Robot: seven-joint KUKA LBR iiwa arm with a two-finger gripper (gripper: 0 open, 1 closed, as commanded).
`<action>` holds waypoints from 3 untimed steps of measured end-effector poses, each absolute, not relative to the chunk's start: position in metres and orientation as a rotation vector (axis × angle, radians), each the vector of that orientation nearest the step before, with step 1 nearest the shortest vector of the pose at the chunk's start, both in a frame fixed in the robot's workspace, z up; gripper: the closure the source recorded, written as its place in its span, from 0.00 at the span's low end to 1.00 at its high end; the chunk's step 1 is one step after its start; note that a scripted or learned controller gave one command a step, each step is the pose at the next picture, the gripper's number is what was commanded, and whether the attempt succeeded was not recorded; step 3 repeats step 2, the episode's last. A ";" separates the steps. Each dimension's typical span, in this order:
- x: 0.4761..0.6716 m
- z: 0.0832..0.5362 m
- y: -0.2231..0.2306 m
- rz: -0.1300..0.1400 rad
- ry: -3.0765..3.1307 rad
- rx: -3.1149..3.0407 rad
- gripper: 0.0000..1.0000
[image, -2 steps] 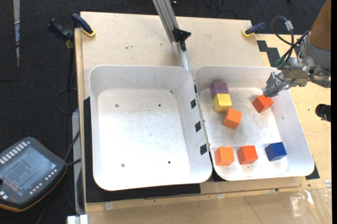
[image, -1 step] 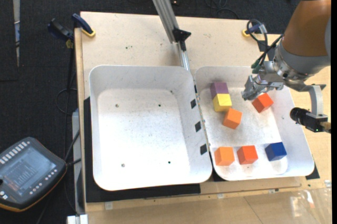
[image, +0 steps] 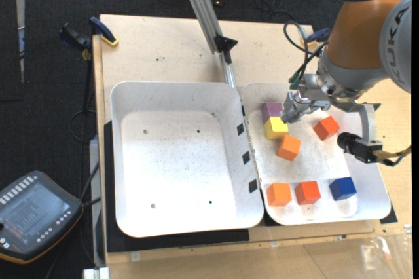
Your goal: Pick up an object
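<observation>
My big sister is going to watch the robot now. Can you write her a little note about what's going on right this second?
Claw: low in the right bin, at the yellow block beside the purple block; can't tell if it grips.
Also in that bin: four orange blocks and a blue block.
Done: nothing lifted yet.
Left: grab one block and raise it.

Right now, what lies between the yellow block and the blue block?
In the camera view, an orange block lies between the yellow block and the blue block; past it is bare bin floor.
</observation>
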State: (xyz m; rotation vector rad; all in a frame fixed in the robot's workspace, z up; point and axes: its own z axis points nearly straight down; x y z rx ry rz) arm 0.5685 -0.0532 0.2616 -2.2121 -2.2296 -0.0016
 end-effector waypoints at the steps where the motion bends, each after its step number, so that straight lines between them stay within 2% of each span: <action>1: 0.558 0.253 -0.003 0.000 -2.229 -2.211 1.00; 2: 0.565 0.237 0.058 0.001 -2.229 -2.210 1.00; 3: 0.565 0.237 0.058 0.001 -2.229 -2.210 1.00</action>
